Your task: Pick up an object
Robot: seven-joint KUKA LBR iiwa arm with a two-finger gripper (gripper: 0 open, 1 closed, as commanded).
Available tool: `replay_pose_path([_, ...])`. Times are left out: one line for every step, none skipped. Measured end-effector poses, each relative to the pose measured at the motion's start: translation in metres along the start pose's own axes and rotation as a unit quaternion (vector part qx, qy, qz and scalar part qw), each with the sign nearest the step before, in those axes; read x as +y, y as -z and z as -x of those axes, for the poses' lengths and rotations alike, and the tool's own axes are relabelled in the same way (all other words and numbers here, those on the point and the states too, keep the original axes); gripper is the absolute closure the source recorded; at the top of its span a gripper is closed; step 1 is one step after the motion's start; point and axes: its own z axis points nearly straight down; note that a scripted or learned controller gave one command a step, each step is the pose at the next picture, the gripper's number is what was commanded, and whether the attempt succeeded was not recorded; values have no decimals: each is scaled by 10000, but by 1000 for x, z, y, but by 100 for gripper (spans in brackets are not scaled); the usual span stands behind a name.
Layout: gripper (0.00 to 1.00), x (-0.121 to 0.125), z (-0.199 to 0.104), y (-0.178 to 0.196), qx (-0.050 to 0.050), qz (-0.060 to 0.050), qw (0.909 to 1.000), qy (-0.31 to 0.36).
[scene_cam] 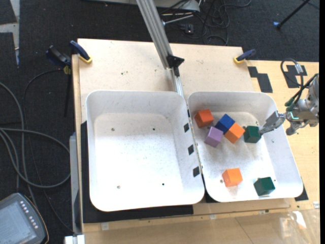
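Counter (132, 65): pale speckled board, carrying two shallow white plastic bins side by side; blue-and-yellow clamps at the far corners (81, 52) and (245, 56).

Left bin (99, 116): white, rounded corners, faint dark specks on the floor.

Right bin (284, 151): white, same shape, holding seven small cubes.

Cluster at far middle of right bin: orange cube (204, 118) nearest the divider; blue cube (225, 122) just right of it; lilac cube (214, 136) in front of both, tilted; second orange cube (235, 132) touching the blue one's near-right side; dark green cube (252, 134) just right of that orange one.

Loose pair at near side of right bin: third orange cube (232, 177) standing alone, well apart from the cluster; second dark green cube (264, 185) near the bin's near-right corner.

Task's thing, likeliest by position: the dark green cube at the cluster's right end. Matte, deep green, small, edges crisp, one top face catching light. Sitting on the bin floor, touching or nearly touching the orange neighbour.

Jaws (267, 124): grey, slender, reaching in low from the right over the bin wall, tip at the right side of that dark green cube. Open or closed: cannot tell; nothing seen gripped between them.

Arm (304, 108): grey wrist with cabling at the right margin.

Metal pole (155, 22): slanted grey bar running from the far edge down to the divide between the bins.
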Motion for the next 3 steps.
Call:
replay_pose_path([0, 1, 0, 2, -6, 20, 10000, -2])
replay_pose_path([0, 4, 8, -56, 0, -7, 10000, -13])
replay_pose_path([0, 6, 9, -120, 4, -12, 10000, -10])
